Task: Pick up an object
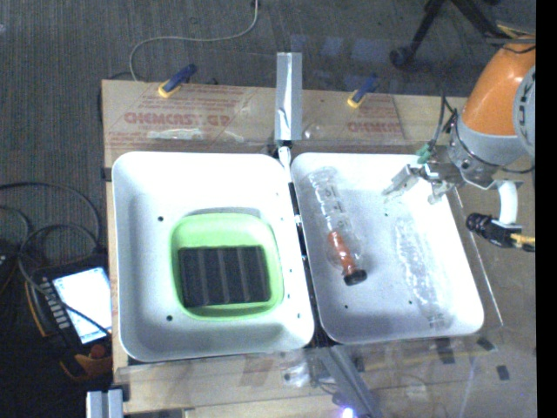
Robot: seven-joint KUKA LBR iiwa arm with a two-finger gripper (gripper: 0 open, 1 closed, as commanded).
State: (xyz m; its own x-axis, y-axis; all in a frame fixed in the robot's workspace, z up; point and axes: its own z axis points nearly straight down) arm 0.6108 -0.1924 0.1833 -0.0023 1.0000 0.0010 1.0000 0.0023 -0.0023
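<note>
At the bottom of the frame the bench edge shows some clear tape and brackets. Just above it sit the two white bins. The left bin holds a green tray with a dark ribbed panel set in its middle, lying slightly toward the lower centre of that bin. The right bin holds two clear plastic bottles. One bottle lies along the bin's left side, running from upper centre down to a dark cap near the bin's middle, with an orange-red patch just above the cap. The second bottle is nearly transparent and lies along the right side, well apart from the first.

Higher up, at the right bin's upper right corner, the gripper hangs over the rim, and its fingers look spread with nothing between them. Behind it rises the arm with its orange band.

Beyond the bins, a cardboard sheet carries two blue-and-yellow clamps. An office chair base stands at the top right.
</note>
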